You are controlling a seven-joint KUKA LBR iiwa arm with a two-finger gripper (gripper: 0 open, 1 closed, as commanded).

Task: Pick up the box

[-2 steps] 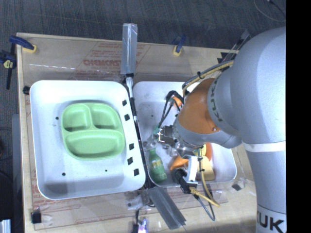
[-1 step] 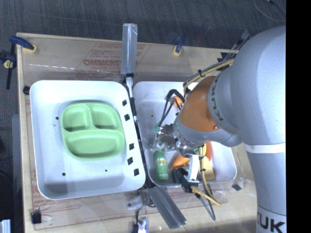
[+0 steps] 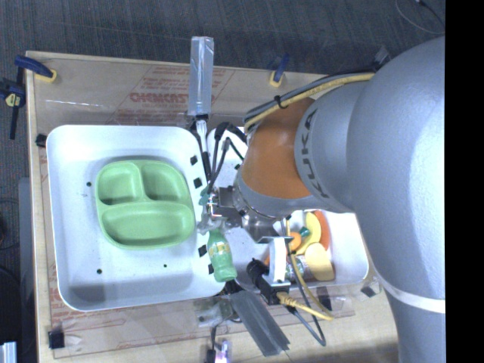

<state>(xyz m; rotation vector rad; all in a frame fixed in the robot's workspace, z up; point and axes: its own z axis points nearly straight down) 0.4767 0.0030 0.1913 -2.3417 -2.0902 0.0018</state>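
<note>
My arm's grey body and orange band [image 3: 276, 161] cover most of the right bin [image 3: 355, 259]. The gripper [image 3: 218, 216] hangs low at the divide between the two bins, its lower end hidden by the wrist. Right below it a small green bottle [image 3: 221, 257] lies on the left edge of the right bin. No box is clearly recognisable; a yellow block-like thing [image 3: 319, 262] and an orange and yellow thing [image 3: 311, 231] peek out from under the arm in the right bin.
A green divided plate [image 3: 145, 203] lies in the left bin [image 3: 68, 278], left of the gripper. A grey post [image 3: 201, 66] stands behind the bins and a grey bracket [image 3: 261, 324] in front. Yellow cable loops at the front.
</note>
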